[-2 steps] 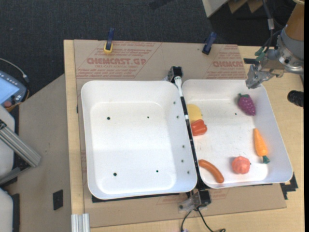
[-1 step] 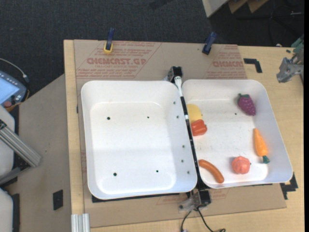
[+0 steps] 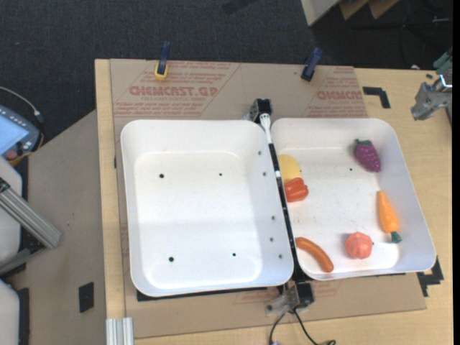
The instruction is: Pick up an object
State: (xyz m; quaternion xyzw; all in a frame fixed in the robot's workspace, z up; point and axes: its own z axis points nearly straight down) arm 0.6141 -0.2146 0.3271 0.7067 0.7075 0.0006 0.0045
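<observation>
The right bin holds several toy foods. A purple bunch of grapes lies at its far right. A yellow piece and a red pepper rest against the left wall. An orange carrot lies along the right side. A pink-red round fruit and an orange-red sausage sit near the front wall. My gripper is a small grey shape at the view's right edge, outside the bin and beyond its far right corner, well away from every object.
The left bin stands beside the right one, and a black divider strip runs between them. Both rest on a cardboard sheet held by a yellow clamp and a blue clamp at the back.
</observation>
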